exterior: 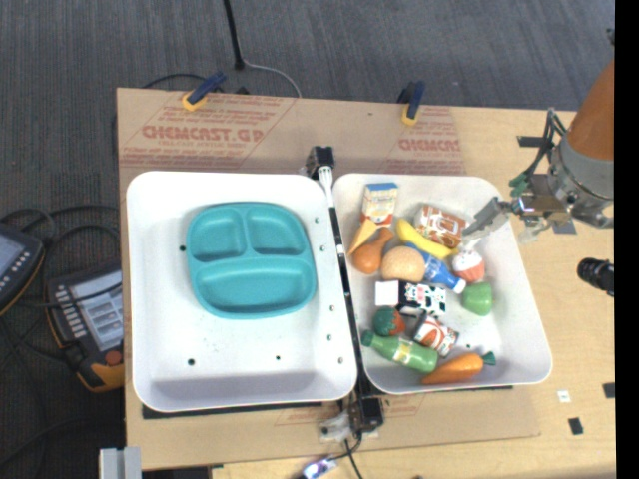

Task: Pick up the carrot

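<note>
Carrot [455, 368] sits at the lower edge of the right bin [529, 312], in the lower right of the frame, pressed close to the bin's near wall and just beside the green bottle [401, 351] on its left. From where I sit, my claw [486, 218] is up at the upper right of that same bin, over the far end of the pile near the red-and-white packet [439, 224], so the carrot lies well apart from it, down the frame and a touch to the left. That is the relation my next move turns on: I judge I must carry the claw down across the whole jumble of toys before I can descend. The carrot's long axis runs nearly level across the frame, tilted slightly, with its right end riding a little higher than its left. I think the thick end with the green top points right and the taper points left toward the bottle, though the view is soft there and I would not swear to it. A grasp across the short axis would mean fingers closing roughly up and down the frame. As for the claw, I cannot tell whether it is spread or pressed together; I see nothing held in it.
</note>
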You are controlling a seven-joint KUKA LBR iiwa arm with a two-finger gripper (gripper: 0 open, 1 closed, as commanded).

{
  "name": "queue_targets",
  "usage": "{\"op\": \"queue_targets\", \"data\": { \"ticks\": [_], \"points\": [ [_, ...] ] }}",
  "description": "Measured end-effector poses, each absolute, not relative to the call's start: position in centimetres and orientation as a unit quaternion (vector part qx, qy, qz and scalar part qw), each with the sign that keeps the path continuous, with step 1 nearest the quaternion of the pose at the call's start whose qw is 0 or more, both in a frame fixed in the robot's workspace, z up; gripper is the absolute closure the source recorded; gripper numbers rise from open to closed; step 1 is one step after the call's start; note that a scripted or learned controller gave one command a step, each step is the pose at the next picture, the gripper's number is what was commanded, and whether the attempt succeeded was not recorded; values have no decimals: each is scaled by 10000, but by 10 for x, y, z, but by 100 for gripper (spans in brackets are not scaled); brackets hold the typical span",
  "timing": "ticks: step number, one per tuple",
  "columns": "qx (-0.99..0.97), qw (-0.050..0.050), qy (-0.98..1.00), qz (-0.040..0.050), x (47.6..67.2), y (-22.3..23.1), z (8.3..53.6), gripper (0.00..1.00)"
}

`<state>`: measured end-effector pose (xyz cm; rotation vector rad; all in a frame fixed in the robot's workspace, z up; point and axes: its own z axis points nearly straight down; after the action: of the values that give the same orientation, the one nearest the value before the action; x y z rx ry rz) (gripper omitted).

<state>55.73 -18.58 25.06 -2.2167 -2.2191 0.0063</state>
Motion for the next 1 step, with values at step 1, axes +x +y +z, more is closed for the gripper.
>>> {"op": "queue_targets", "data": {
  "ticks": [1],
  "points": [
    [-7067, 36, -7075, 26, 557, -114, 133, 0]
  ]
}}
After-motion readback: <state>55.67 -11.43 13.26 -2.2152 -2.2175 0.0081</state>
